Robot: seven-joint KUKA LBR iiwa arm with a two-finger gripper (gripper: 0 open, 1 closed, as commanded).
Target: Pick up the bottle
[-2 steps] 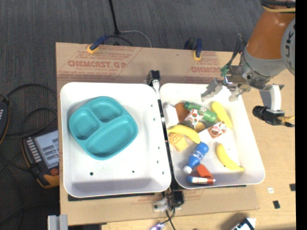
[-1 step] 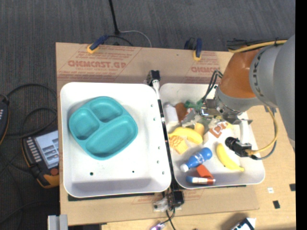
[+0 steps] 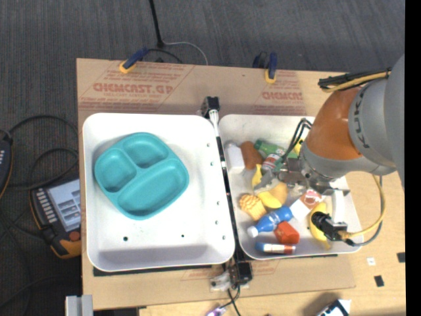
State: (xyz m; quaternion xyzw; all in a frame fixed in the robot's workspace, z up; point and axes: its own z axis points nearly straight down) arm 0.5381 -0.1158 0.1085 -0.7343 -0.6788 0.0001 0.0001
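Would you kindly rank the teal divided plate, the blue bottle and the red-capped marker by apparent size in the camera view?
1. Teal divided plate, by far the largest, in the left bin.
2. Blue bottle, in the right bin.
3. Red-capped marker, slimmer than the bottle; their lengths look similar, so this ordering rests on bulk.

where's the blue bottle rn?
The blue plastic bottle with a white cap lies in the right white bin, toward its front, between a yellow waffle-like toy and a red block.
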